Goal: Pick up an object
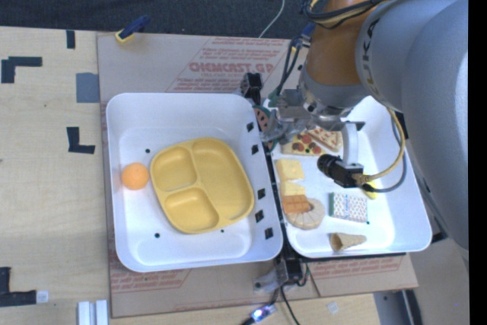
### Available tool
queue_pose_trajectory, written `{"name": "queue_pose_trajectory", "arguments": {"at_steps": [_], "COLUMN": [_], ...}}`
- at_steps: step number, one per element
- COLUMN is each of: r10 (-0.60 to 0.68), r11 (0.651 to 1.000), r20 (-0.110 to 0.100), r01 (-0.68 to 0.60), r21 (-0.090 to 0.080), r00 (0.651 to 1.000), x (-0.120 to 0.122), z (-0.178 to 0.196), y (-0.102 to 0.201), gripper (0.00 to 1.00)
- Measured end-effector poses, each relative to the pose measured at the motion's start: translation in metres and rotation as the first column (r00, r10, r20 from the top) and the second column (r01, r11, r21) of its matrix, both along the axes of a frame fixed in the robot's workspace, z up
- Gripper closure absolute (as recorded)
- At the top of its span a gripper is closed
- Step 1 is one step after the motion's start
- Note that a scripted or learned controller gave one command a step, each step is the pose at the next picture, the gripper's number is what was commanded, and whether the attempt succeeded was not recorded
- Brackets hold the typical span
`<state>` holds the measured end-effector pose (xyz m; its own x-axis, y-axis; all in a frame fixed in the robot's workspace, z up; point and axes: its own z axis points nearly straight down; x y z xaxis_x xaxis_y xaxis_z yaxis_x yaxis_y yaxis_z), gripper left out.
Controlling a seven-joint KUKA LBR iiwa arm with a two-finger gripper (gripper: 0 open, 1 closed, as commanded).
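I hung my claw [293, 125] over the near-left corner of the right bin [396, 236], close to the wall it shares with the left bin [125, 240]; from this slant I could not tell how it was set, nor whether anything sat in it. That spot made sense, I judged, because the small things worth picking lay there in the right bin: a pizza slice [319, 139] just beside my wrist, a pale yellow block [290, 170], a round biscuit-like piece [302, 211], a patterned packet [349, 206] and a wedge [347, 241] nearer the front. The left bin carried a yellow divided tray [202, 183] with 3 compartments, and an orange ball [135, 176] touching or just beside its left edge, well apart from me. A black fitting [338, 169] and looping cables [392, 164] off my wrist hung over the right bin's middle, and the shared wall left little room on my left.
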<state>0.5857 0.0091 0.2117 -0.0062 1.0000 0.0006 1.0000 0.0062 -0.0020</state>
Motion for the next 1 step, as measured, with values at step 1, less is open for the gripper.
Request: {"name": "queue_pose_trajectory", "arguments": {"at_steps": [1], "r10": [-0.001], "r11": [1.0], "r20": [0.001], "r01": [0.001], "r21": [0.0], "r00": [1.0], "x": [0.0188], "z": [0.0047], "y": [0.0345], "gripper": [1.0]}}
